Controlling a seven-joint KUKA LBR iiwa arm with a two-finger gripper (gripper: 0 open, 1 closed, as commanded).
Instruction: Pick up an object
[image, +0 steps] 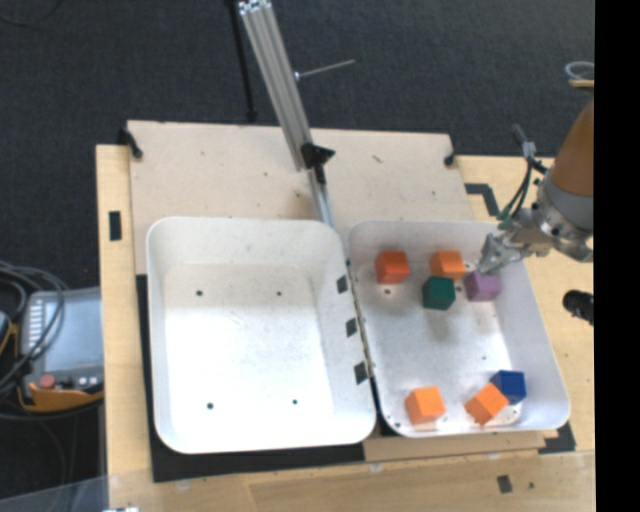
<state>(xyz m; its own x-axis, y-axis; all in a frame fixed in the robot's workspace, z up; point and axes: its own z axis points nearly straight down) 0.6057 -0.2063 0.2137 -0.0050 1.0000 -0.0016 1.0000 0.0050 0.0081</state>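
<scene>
Nearest the camera, along the right bin's (548, 352) 6 o'clock edge, sit two orange blocks (425, 404) (487, 403) and a blue block (510, 384), the blue one touching the second orange; none of them matter for this grab. Action is at the bin's 12 to 1 o'clock corner: gripper (492, 262) comes in from 3 o'clock and hangs right at the purple block (483, 286), tip at its 12 o'clock top edge. Can't tell if the fingers are apart or together, and nothing shows purple actually between them, so I'd count it as not held. Purple is crowded: green block (438, 293) just beside it at 9 o'clock, an orange block (448, 263) near at 10 o'clock, another orange (392, 266) further toward 9. To do this cleanly: centre over purple, square to its faces, and come straight down so a finger doesn't land on green or ride up on orange. Bin wall is near at 3 o'clock, so watch clearance there. Close, lift slowly, check the block rises. Left bin (160, 300) isn't involved.
</scene>
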